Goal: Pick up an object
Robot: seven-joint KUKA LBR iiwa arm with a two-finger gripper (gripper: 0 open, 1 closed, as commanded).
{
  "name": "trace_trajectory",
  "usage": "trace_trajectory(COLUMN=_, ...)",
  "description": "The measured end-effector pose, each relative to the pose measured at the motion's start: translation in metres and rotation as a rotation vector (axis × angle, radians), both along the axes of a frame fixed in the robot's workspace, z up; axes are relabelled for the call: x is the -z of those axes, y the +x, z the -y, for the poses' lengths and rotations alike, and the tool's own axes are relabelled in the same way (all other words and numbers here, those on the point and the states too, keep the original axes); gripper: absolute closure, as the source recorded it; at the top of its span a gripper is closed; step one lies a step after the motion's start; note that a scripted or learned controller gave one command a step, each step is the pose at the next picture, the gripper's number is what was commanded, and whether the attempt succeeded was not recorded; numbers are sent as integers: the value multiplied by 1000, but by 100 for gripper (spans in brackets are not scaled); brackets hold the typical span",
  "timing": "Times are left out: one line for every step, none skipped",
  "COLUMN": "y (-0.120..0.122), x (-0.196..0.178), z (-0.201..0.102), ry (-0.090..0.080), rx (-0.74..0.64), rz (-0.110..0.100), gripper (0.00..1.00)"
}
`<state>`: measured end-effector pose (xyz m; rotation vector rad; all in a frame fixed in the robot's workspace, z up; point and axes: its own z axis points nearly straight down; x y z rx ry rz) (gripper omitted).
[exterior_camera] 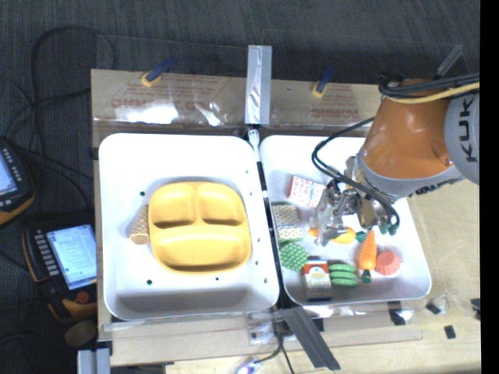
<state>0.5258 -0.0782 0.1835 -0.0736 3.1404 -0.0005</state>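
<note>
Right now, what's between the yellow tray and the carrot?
In the camera view: the left bin's wall, then the checkered packet, the green knobbly toy and the tool, between the yellow tray and the carrot.

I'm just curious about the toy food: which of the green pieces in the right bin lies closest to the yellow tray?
The round, bumpy green piece, at the right bin's left side, is closest to the yellow tray. The other, a long green pod, lies farther right beside the carrot.
</note>
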Motion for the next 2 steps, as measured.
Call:
trace_trajectory(y=44, x=-74, z=29, ry=-1, rx=-90, rz=3, gripper=100)
trace_trajectory(y=16, x=49, z=26, ry=-2, rx=-201, rz=-1, gripper=100)
